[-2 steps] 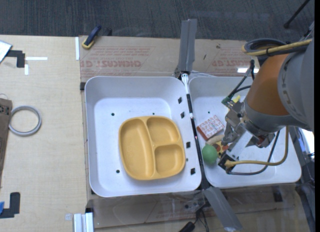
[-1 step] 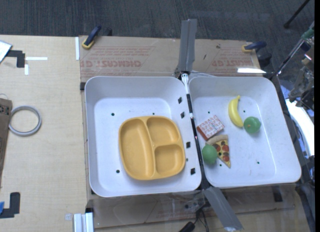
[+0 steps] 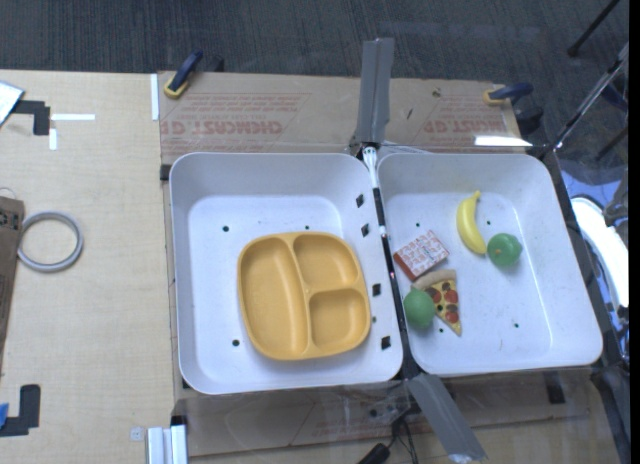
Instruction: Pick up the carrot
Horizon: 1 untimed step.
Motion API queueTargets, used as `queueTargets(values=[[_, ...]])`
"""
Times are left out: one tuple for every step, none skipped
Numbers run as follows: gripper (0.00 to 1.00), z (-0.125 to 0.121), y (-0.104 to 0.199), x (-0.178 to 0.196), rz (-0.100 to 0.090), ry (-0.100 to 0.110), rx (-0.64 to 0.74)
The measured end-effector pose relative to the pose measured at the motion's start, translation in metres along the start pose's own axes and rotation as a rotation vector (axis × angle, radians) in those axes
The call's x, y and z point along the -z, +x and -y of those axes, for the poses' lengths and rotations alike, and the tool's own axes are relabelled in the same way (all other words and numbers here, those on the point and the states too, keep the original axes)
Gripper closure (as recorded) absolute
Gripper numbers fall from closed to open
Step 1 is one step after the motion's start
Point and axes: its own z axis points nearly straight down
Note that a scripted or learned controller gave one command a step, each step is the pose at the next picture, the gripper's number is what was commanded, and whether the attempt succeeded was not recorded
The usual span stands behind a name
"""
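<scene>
Sitting beside pizza slice (image 3: 447, 302): banana (image 3: 470, 223).

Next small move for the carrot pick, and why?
Probably hold the arm back and recheck the target first. The right bin holds a banana, a green ball beside it, a second green ball by a pizza slice, and a small box; the left bin holds a yellow plate. None matches the target.

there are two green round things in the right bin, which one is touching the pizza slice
The green ball at the bin's near left: it rests against the pizza slice. The other green ball sits farther right, beside the banana.
</scene>
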Motion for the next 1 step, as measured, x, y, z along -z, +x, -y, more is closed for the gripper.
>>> queueTargets(values=[[1.0,-0.0881,0.0318,0.0527,-0.001,-0.002,0.212]])
